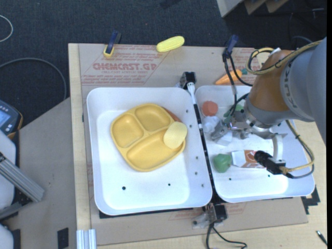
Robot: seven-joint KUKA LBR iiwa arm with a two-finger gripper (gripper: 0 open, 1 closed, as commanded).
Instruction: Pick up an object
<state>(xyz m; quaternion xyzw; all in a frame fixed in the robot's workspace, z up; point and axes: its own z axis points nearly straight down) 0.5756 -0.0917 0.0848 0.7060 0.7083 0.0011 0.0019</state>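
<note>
left bin (104, 154), white, shallow, left-centre of the frame: holds a yellow divided plate (142, 139) with three compartments, lying flat in the bin's upper half. a pale yellow lemon-shaped piece (175, 135) rests on the plate's right rim.

above the bins, top centre: a yellow banana-like toy (170, 44) lies on the brown board (129, 66), outside both bins. a blue-and-yellow clamp (111, 44) sits at the board's upper left edge.

right bin (249, 188), white, touching the left bin along the centre seam: an orange-red round piece (209, 108) near its upper left corner; a clear crumpled item (211, 123) just below it; a green rounded toy (222, 162) at lower left of the bin; a white and orange packet (245, 158) just right of the green toy.

gripper (224, 130), metal, centre-right of the frame, low in the right bin beside the clear crumpled item; how far the fingers are spread, and whether anything is between them, cannot be told.

arm (290, 87), grey with orange band, enters from the upper right, over the right bin.
</note>
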